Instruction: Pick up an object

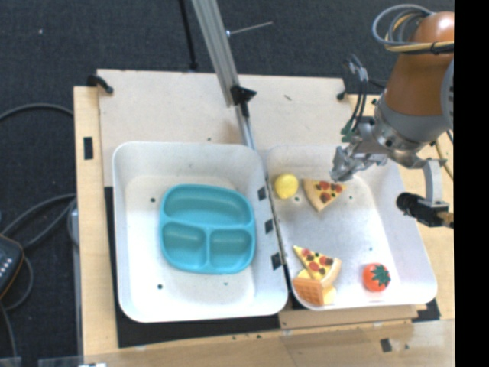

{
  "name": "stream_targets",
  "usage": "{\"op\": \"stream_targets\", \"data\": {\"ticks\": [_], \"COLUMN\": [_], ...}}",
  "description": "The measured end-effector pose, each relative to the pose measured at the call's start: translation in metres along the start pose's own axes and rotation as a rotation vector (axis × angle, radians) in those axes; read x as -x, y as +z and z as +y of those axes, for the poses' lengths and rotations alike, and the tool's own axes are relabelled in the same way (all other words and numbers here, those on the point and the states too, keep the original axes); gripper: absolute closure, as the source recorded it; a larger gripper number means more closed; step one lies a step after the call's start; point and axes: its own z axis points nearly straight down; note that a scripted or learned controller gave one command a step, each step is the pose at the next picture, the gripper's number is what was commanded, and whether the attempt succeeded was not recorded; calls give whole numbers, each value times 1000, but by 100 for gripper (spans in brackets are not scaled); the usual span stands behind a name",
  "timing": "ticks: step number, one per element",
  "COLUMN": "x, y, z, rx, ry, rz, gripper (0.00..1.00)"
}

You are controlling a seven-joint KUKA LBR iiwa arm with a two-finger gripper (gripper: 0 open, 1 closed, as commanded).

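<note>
The scene is evenly and fairly brightly lit from above, with soft, diffuse light. The two white bins (130,205) come out bright but not blown out, their speckled floors readable. Shadows are faint and short: a thin dark edge under the blue tray (206,228) and small soft shadows beside the toy food. The dark carpet (46,44) around the surface looks grainy and murky. Focus is moderate throughout; fine edges are slightly soft and the picture is low in resolution. Straight lines show no clear bending near the edges.
</note>
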Motion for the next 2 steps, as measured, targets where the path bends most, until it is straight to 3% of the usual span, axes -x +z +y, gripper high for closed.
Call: {"op": "stream_targets", "data": {"ticks": [2], "x": [-90], "y": [5], "z": [13], "rx": [-1], "ry": [0], "rz": [0], "gripper": [100]}}
